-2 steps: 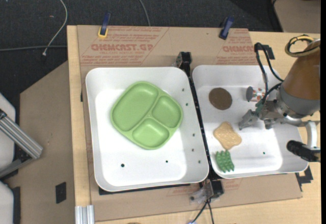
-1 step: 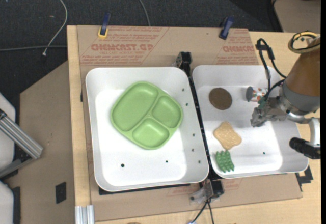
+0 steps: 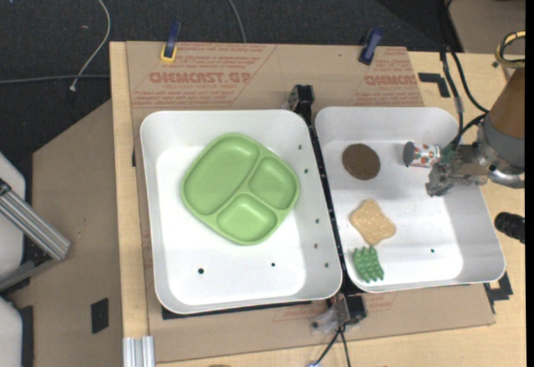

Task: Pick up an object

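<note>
1. Task thing not specified; the nearest candidate is a small can [image 3: 422, 154], silver with a red-and-green label, lying on its side in the right bin [image 3: 467, 261], upper right part of the floor.
2. Can's long axis runs roughly left-right across the view, dark end face pointing left toward the bin's middle.
3. Can lies just up and left of the jaws [image 3: 440, 182]. Close beside them, possibly touching at the right end; the view is too small to settle contact.
4. Jaws hang low over the bin floor near its right wall, at the end of the grey arm [image 3: 501, 153] reaching in from the right. Whether they stand open or closed I cannot tell: the tip reads as one dark-grey clump. Nothing is visibly between them.
5. Judgement: a grasp on the can calls for a short shift up-left, with the closing line set across the can's short axis.
6. Other things in the right bin, outward from the can: a round brown disc [image 3: 361, 162] to the left, well apart; a tan cracker-like piece [image 3: 372, 223] below that; a green bristly toy [image 3: 367, 263] by the front-left corner.
7. Left bin [image 3: 167, 190] holds a green divided plate [image 3: 240, 188], far from the arm.
8. Both bins sit on a cardboard-covered counter [image 3: 250, 73].
</note>
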Robot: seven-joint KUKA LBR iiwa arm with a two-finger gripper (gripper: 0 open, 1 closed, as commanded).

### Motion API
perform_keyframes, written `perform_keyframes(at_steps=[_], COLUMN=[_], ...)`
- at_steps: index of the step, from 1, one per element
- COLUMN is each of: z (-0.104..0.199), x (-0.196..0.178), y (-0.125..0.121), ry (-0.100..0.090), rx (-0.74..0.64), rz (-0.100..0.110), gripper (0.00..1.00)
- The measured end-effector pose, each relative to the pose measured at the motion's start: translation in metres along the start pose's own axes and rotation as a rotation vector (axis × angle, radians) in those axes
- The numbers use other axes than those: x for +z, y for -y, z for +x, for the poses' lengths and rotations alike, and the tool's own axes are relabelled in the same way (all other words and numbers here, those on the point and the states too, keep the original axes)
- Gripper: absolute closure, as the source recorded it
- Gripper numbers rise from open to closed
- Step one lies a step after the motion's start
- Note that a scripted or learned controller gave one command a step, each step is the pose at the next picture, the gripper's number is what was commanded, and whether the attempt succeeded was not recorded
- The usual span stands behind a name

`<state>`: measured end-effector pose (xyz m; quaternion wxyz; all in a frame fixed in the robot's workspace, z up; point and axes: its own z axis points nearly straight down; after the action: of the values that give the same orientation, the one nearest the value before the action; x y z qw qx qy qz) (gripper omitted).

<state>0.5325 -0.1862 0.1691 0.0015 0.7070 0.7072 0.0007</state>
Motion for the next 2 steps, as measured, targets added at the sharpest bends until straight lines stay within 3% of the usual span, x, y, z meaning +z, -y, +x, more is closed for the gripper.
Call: perform_keyframes(at_steps=[2], z=[0.01], x=[-0.079], y=[-0.003], ry=[0.0], rx=[-0.001], rz=[-0.001], gripper=[1.0])
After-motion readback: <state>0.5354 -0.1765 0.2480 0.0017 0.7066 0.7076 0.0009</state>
